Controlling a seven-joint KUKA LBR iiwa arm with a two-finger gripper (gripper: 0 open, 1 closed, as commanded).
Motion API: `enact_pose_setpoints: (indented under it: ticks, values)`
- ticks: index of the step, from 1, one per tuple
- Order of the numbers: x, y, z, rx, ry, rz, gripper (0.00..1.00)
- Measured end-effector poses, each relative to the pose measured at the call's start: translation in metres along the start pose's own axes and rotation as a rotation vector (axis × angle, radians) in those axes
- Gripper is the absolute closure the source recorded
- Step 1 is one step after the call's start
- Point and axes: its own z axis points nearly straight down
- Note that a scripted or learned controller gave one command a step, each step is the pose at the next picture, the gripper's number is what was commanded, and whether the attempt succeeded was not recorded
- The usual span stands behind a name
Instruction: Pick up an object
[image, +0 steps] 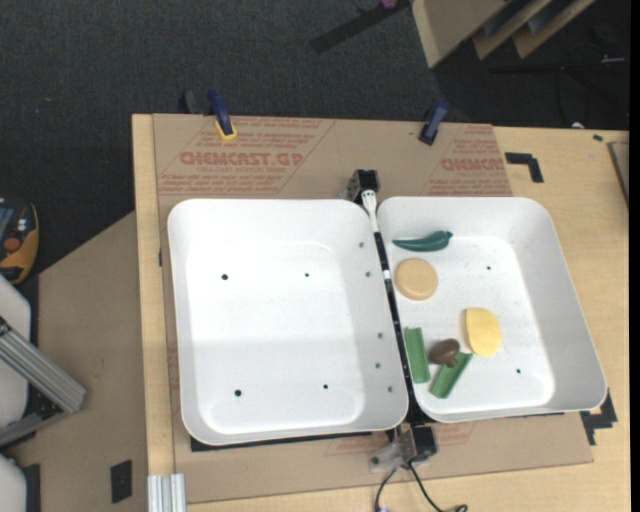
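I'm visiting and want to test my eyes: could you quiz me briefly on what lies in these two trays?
1. True or false: every item lies in the right bin.
2. Which item lies farthest back? A. dark green pepper-shaped piece B. yellow oval C. tan round disc
3. What touches the small brown lump?

Key: 1. True. 2. A. 3. A green stick lying against it; another green stick lies beside the bin's left wall.

Single fixed camera — high above bench (300, 150), slanted down — both bins.
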Motion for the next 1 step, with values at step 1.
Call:
enact_pose_setpoints:
  ticks: [1]
  values:
    - [0.0350,-0.0027,0.1192,0.021,0.007,0.002,1.00]
